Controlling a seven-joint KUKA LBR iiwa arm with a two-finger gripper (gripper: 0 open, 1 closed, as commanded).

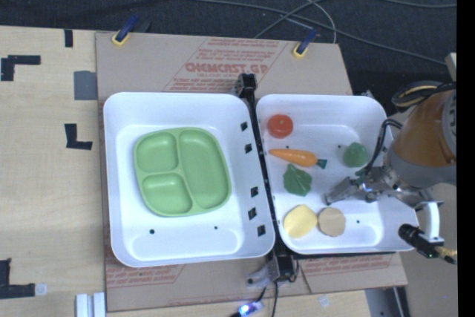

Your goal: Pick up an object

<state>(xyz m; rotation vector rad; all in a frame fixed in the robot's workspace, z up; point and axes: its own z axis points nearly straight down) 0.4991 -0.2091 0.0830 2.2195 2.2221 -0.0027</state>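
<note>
The right bin (371, 109) holds several toy foods: a red tomato (280, 125), an orange carrot (295, 157), a dark green leafy piece (297, 180), a green round piece (355, 154), a yellow piece (300, 220) and a tan round piece (332, 222). My gripper (332, 196) reaches in from the right and hangs low over the bin floor. It is just above the tan piece, right of the leafy piece and below the green round piece. I see nothing in it.
The left bin (119, 159) holds a light green divided plate (180, 170). A black divider (256, 159) runs between the bins. The arm's orange band (423, 137) overhangs the right bin's right wall. Cables lie on the dark floor behind.
</note>
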